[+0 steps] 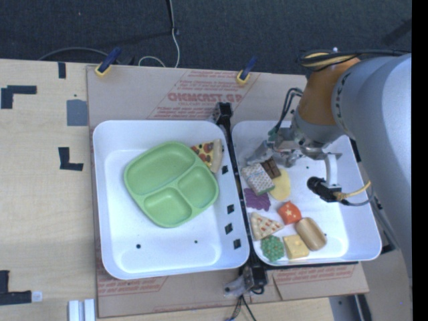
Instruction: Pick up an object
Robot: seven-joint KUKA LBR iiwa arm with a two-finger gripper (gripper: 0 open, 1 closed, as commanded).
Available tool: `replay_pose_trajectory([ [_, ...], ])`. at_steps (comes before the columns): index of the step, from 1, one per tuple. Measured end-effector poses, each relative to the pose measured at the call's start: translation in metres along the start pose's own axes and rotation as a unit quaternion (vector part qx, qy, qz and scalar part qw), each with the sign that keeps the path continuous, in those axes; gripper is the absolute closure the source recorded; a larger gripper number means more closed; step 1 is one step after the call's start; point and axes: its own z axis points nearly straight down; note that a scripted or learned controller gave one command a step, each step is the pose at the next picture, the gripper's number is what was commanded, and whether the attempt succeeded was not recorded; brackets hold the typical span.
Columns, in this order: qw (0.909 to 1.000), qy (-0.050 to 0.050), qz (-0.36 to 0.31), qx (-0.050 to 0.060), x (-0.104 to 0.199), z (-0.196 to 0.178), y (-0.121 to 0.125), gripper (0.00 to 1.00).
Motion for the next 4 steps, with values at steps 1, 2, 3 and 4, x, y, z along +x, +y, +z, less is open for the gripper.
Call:
replay_pose_trajectory([
  [1, 1.0, 0.001, 0.0, -0.004, -0.001, -0.021, 0.003, 1.0],
  [2, 1.0, 0.001, 0.0, -0.003, -0.002, -0.02, 0.003, 0.0],
  [3, 1.0, -0.001, 0.0, 0.002, -0.004, 0.003, 0.009, 0.0],
  [4, 1.0, -0.001, 0.001, 0.002, -0.004, 0.001, 0.012, 0.0],
])
